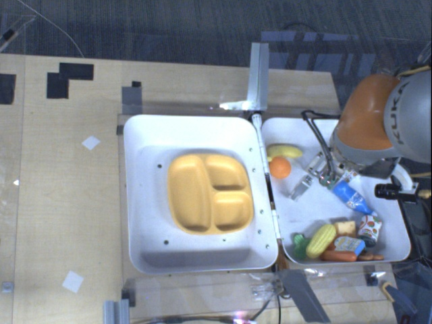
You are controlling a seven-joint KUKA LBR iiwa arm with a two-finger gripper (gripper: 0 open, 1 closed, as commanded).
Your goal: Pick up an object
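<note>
A glossy yellow three-compartment plastic tray (208, 192) fills the left white bin (145, 248). In the right white bin (297, 211), the metal gripper (304, 181) hangs over bare floor; grip unclear. Toy foods crowd its near edge.

Fixed overhead camera, slanted, both bins (196, 130)

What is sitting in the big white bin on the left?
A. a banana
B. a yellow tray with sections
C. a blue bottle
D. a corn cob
B. The yellow tray with its three sections lies in the middle of the left bin; the banana, the blue bottle and the corn cob are all in the right bin.
</note>
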